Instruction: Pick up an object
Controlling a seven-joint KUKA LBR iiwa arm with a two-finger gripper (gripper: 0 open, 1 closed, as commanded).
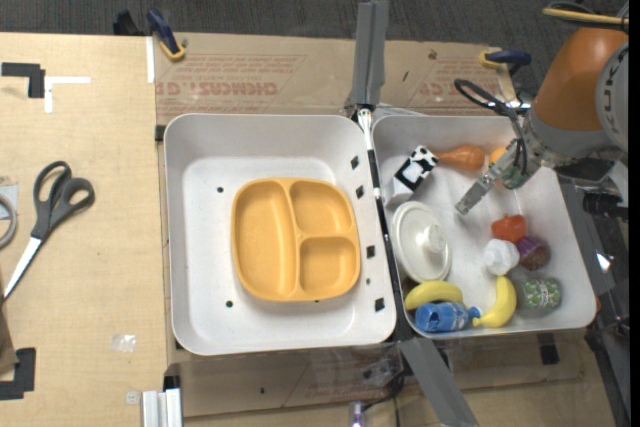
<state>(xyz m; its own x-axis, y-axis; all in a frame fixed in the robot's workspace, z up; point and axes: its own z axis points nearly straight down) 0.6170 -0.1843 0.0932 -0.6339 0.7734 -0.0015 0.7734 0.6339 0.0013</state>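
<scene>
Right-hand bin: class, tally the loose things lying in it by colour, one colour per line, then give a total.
Yellow: 2, both bananas
White: 2, bowl, bottle
Orange: 1, carrot
Blue: 1, bottle
Red: 1
Purple: 1
Green: 1
Black-and-white: 1, cow
Total: 10

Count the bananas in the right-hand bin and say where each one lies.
2. One banana lies along the bin's near edge, just above the blue bottle. The other banana curves beside it to the right, next to the green ball. Clutter may hide more.
</scene>
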